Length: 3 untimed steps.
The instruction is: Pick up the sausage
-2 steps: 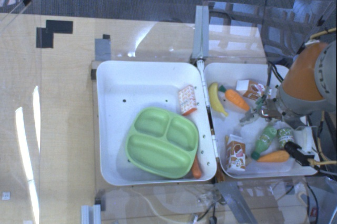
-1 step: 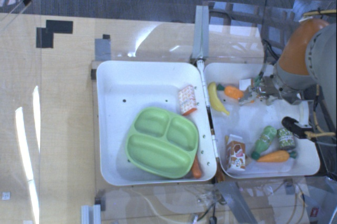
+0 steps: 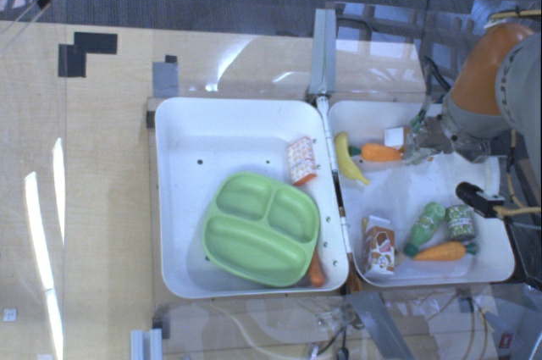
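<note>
Hovering over the right bin (image 3: pixel 500 265), hunting the sausage.
Sitting at two o'clock beside an orange carrot (image 3: pixel 381 153), claw (image 3: pixel 421 148) spread impossible to tell.

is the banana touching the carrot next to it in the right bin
Cannot tell. In the camera view the banana and the carrot sit very close near the right bin's back, with something green between them, and no plain gap or contact shows.

Readable text: none at this size.
Carton (image 3: pixel 301 160), left bin, near its right wall: red-and-white print, illegible.
Packet (image 3: pixel 379 245), right bin, front-left corner: printed face, wording blurred.
Green can (image 3: pixel 460 222): label unreadable.
</note>
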{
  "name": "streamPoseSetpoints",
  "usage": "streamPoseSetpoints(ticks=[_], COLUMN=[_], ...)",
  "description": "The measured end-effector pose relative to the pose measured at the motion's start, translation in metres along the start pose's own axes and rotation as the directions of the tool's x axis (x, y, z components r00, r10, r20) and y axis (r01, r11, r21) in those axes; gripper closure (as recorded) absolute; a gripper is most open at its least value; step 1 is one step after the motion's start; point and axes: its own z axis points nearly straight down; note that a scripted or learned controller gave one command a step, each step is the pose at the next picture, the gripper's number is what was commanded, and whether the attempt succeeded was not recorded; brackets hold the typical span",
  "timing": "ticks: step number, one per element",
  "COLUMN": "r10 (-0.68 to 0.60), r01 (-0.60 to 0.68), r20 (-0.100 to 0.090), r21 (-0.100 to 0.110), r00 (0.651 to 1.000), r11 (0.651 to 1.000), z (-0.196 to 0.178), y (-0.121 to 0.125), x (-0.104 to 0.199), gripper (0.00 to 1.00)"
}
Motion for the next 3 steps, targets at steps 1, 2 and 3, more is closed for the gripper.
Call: streamPoseSetpoints(ticks=[1, 2, 3], r10=[0.0, -0.008, -0.009], r01=[0.0, 0.008, 0.009], r20=[0.0, 0.003, 0.003], r21=[0.001, -0.007, -0.007], r00=[1.0, 1.0, 1.0], r11=[1.0, 1.0, 1.0], z=[0.0, -0.013, -0.013], y=[0.0, 0.003, 0.003], x=[0.0, 0.001, 0.001], gripper=[0.0, 1.0, 0.0])
